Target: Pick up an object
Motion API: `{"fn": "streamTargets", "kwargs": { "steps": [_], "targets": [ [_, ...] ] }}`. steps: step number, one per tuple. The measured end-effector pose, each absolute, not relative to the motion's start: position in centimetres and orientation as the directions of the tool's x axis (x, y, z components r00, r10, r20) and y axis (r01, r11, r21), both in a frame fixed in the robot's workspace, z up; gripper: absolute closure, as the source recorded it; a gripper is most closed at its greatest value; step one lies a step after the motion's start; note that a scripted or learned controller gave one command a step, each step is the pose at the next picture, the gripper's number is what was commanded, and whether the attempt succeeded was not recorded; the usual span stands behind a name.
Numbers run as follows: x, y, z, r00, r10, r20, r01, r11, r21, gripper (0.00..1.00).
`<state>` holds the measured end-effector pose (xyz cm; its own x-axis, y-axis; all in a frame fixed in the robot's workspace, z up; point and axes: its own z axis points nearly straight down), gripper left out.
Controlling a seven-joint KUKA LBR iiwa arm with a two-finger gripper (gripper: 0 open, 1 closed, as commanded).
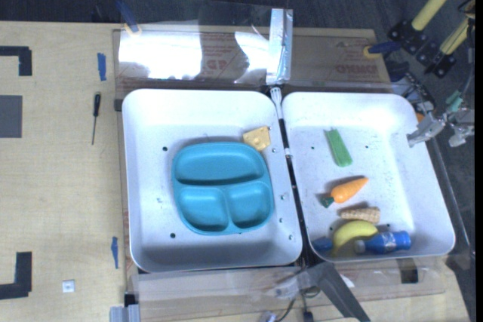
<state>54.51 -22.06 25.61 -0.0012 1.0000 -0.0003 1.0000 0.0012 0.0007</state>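
- The pincer [435, 129] hangs over the right rim of the right bin [392, 111], about halfway along that side. From here I cannot tell whether it is released or clenched.
- The things to pick from lie in that right bin, all to the view's left of the pincer and lower in the picture.
- The green stick [339, 146] is the nearest. It lies on the bin floor to the pincer's left, about level with it and apart from it.
- The carrot [348, 190] lies below the green stick, further from the pincer, with its leafy end pointing away from the pincer.
- A tan biscuit [361, 215] sits just under the carrot.
- The banana [355, 232] lies just beside the biscuit, against the near wall of the bin.
- A blue bottle [386, 242] lies on its side touching the banana, well below the pincer.
- The left bin [143, 162] is well off to the pincer's left. It holds a blue tray [223, 186] with three compartments.
- A yellow cheese piece [257, 137] rests at the tray's corner nearest the pincer.
- Beyond that bin, far from the pincer, a screwdriver [95, 117] lies on the tabletop [53, 185].
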Motion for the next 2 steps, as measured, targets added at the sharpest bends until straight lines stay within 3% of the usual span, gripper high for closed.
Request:
{"fn": "streamTargets", "kwargs": {
  "steps": [1,2],
  "targets": [
    [56.8,-16.5,15.1,0.09,0.996,0.002,0.996,-0.09,-0.008,0.0],
    [62.1,-10.2,8.8,0.16,0.987,0.001,0.987,-0.16,0.007,0.0]
  ]
}}
